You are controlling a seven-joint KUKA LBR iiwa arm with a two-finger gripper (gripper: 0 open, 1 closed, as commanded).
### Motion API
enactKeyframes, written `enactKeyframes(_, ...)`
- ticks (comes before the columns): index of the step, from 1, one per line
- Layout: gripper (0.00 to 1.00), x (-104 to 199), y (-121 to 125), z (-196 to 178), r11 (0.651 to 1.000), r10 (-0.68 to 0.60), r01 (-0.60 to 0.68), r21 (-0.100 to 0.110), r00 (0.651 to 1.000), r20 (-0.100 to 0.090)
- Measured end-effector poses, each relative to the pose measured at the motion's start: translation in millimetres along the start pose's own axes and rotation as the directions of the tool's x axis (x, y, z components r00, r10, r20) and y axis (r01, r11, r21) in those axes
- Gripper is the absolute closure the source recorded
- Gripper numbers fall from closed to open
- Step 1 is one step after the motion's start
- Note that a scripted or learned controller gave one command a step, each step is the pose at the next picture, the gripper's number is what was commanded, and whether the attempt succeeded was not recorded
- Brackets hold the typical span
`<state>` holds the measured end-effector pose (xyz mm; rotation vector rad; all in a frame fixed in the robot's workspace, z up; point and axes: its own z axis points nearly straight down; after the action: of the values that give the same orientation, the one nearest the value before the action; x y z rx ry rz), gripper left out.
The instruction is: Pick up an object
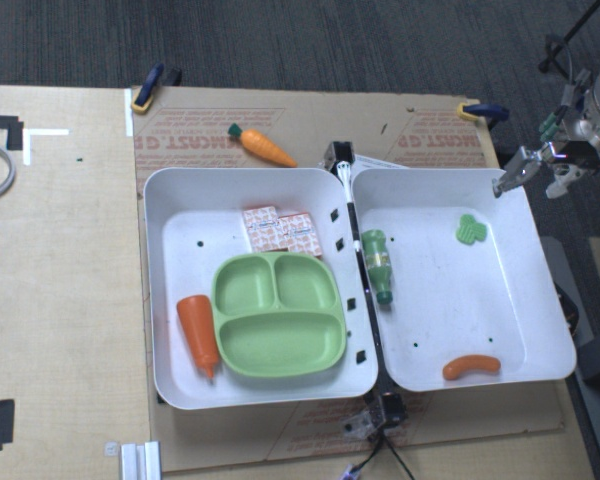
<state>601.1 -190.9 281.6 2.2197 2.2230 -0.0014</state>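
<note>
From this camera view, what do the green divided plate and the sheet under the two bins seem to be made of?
The green divided plate looks like moulded plastic with a smooth, slightly matte finish: even colour, rounded rims, soft highlights. The sheet under the bins looks like brown cardboard, dull and flat, with red printed letters on it. Neither can be confirmed by look alone.

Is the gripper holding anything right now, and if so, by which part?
Nothing is held. The gripper sits at the right bin's upper right corner with nothing between its fingers, away from the objects.

Bright, even light — soft shadows
</note>
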Motion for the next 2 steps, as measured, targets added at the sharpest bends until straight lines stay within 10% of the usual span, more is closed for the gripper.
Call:
enactKeyframes(1, 0.00, 45.6, -14.2, 155.8, 0.963, -0.270, 0.270, 0.000, 0.963, 0.000)
enactKeyframes(2, 0.00, 83.8, -84.8, 181.0, 0.943, -0.332, 0.332, -0.001, 0.943, -0.001)
